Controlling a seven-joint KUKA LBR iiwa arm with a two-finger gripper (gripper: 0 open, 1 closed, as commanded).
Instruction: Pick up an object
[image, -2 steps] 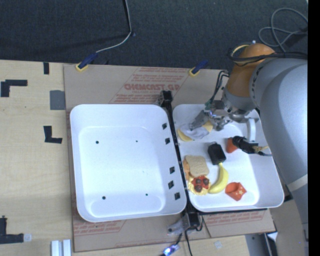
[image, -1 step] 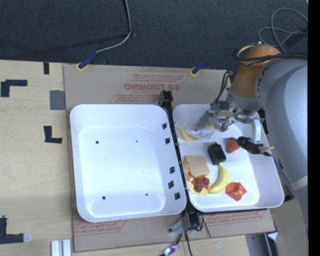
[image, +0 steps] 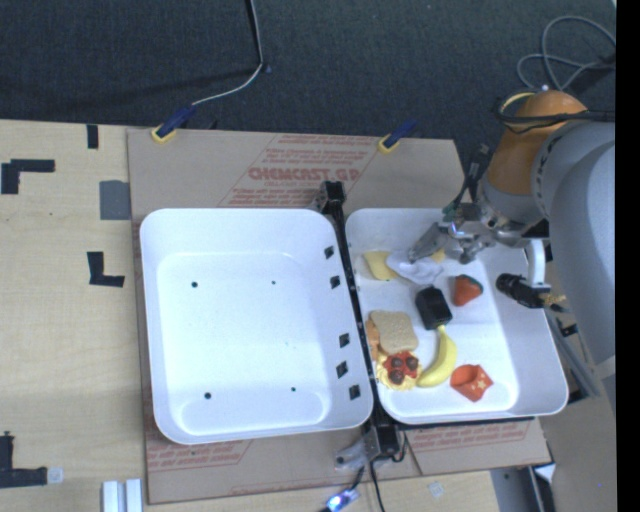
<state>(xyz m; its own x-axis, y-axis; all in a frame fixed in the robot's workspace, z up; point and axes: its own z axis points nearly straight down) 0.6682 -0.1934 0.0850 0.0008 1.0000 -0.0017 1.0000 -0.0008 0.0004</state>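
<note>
End effector (image: 440, 240) sits low in my right bin (image: 535, 370), over a white crumpled piece (image: 412, 268) beside the banana (image: 438, 362); whether it grips I cannot tell.

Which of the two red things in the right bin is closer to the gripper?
The red piece just under the gripper, beside the black block. The other red piece lies near the bin's front edge.

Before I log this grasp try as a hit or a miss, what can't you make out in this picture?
- Gripper: too small and blurred in the camera view to tell how it stands on the crumpled white object beneath it.
- Small black block: too small to identify.
- Red bits beside the yellow banana: blurred together.
- Grey arm: cut off by the right edge.
</note>
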